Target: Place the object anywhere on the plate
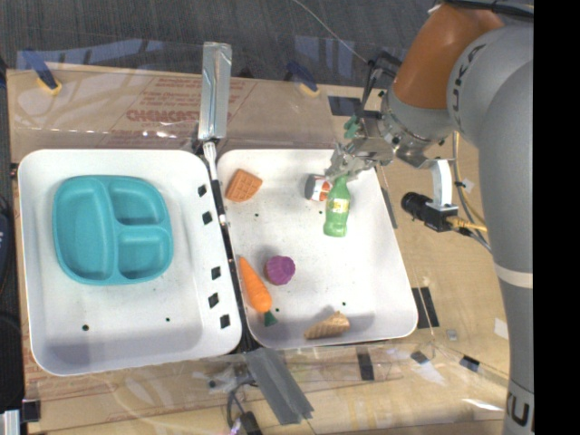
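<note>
Here, a cone [327, 325] is seen nearest | carrot [255, 284] and purple ball [280, 269] beyond it | green bottle [337, 208] gripped at its neck by the gripper [344, 172] | teal plate [111, 228] left of the bottle, well apart

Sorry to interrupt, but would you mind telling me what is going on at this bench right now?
A grey KUKA arm reaches in from the right, its gripper low over the right bin, right at the top of a green bottle. Whether it actually grips the bottle is unclear. A small red and white item sits beside the bottle. A waffle, carrot, purple ball and pastry also lie there. The teal plate waits in the left bin.
</note>
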`<control>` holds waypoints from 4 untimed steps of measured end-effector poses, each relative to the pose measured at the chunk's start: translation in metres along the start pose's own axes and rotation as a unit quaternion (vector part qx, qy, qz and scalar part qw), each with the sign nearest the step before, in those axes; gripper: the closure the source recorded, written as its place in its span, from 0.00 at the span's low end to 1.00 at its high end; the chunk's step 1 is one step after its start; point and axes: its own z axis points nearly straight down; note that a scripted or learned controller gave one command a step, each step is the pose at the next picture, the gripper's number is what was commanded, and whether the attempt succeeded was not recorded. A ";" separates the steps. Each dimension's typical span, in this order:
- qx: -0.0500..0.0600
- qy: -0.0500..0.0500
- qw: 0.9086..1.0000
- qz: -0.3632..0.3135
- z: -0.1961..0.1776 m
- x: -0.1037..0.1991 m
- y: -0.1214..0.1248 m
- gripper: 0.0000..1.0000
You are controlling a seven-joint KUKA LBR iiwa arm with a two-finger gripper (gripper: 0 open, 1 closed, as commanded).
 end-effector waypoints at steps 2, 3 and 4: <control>0.003 0.000 1.000 -0.001 -0.016 0.138 -0.125 1.00; 0.003 0.000 1.000 -0.001 0.039 0.196 -0.111 1.00; 0.001 -0.001 1.000 0.001 0.042 0.229 -0.038 1.00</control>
